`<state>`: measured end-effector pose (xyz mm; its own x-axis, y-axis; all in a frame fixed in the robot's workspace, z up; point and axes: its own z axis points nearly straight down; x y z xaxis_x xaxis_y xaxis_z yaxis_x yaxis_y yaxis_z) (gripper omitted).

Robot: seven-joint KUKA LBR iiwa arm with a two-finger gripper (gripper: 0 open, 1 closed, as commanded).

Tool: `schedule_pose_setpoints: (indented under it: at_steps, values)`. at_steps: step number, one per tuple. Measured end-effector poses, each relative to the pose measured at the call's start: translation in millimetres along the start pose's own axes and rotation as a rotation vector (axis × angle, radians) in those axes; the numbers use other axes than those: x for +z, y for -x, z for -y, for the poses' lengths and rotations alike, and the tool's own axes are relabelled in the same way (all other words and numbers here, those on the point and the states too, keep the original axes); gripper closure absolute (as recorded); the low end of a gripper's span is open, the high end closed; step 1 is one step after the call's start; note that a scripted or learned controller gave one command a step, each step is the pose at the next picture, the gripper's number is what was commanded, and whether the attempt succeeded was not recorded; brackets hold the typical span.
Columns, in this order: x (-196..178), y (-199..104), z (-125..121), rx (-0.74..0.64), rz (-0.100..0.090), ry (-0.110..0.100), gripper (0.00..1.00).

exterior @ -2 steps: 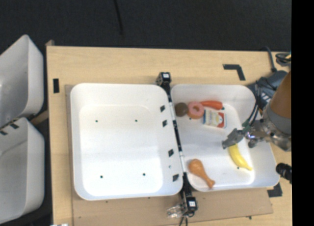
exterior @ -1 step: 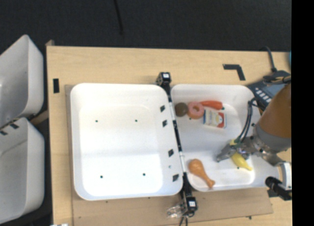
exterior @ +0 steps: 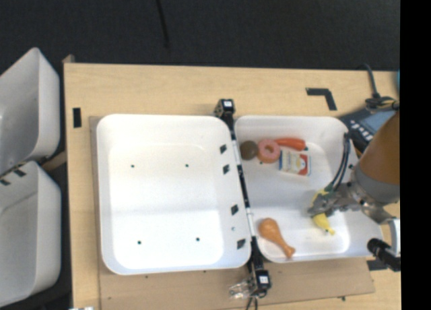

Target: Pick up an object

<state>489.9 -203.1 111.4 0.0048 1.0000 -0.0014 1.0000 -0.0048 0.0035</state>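
Nearest us in the right bin [exterior: 337, 253] we see an orange drumstick [exterior: 276, 235], its long axis slanting from upper left to lower right. Just right of it the gripper [exterior: 324, 209] hangs over a small yellow object [exterior: 323, 223]; we cannot tell how its fingers stand. Farther back lie a red-and-white carton [exterior: 295, 162], a pink ring [exterior: 269, 150], a carrot [exterior: 291, 143] and a brown ball [exterior: 248, 150].
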Motion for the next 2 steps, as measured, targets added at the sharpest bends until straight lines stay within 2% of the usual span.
schedule_pose_setpoints:
  at_steps: [1, 2]
  values:
    - [-57, -109, -3, -0.017, -0.005, 0.003, 1.00]
    - [-91, -170, -31, -0.014, -0.003, 0.001, 1.00]
